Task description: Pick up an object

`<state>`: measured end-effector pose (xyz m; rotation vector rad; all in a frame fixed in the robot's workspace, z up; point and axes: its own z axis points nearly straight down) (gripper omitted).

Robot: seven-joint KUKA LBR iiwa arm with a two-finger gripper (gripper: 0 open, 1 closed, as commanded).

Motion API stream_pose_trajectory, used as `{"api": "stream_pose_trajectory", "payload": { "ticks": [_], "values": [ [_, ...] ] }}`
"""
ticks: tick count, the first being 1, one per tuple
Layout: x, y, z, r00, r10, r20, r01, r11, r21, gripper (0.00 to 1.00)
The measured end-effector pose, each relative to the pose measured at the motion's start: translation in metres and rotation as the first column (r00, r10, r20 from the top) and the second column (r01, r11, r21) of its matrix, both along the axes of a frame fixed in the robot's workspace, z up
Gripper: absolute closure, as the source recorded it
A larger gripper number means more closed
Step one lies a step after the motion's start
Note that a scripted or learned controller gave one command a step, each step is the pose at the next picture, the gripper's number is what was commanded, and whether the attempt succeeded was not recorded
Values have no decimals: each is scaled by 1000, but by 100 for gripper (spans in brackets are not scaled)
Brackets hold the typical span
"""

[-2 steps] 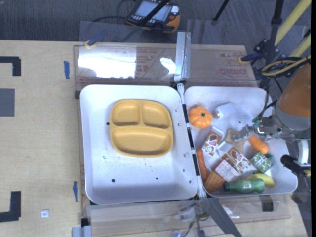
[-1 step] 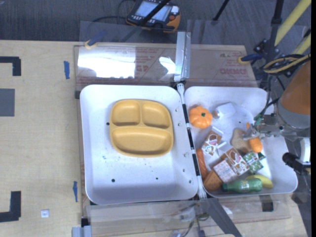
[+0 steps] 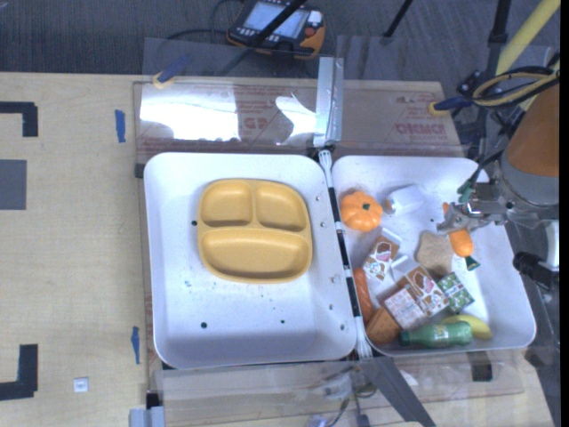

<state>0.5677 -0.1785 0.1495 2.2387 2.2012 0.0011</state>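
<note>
The claw (image 3: 464, 223) hangs at the right side of the frame, over the right bin (image 3: 508, 278). A small orange carrot (image 3: 461, 245) sits right at its tip, but I cannot tell if the claw is wide, narrow, or holding it. The grey arm (image 3: 533, 163) with its orange band comes in from the right edge.

Just left of the carrot lies a brown slice of bread (image 3: 434, 253). Below that are small picture boxes (image 3: 416, 295), a green bottle (image 3: 437, 333) and a yellow banana (image 3: 478, 327) near the bottom of the bin. A little orange pumpkin (image 3: 361, 210) sits at the upper left of this bin, with a white cup (image 3: 404, 199) beside it.

The left bin (image 3: 169, 265) fills the middle of the frame. A yellow plate (image 3: 255, 229) with three parts lies in it. Both bins rest on the tabletop (image 3: 62, 238).
</note>
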Motion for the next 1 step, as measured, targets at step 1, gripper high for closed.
{"api": "stream_pose_trajectory", "payload": {
  "ticks": [1],
  "values": [
    [15, 70, 66, 993, 121, 1, -121, 993, 0, 100]
  ]
}}
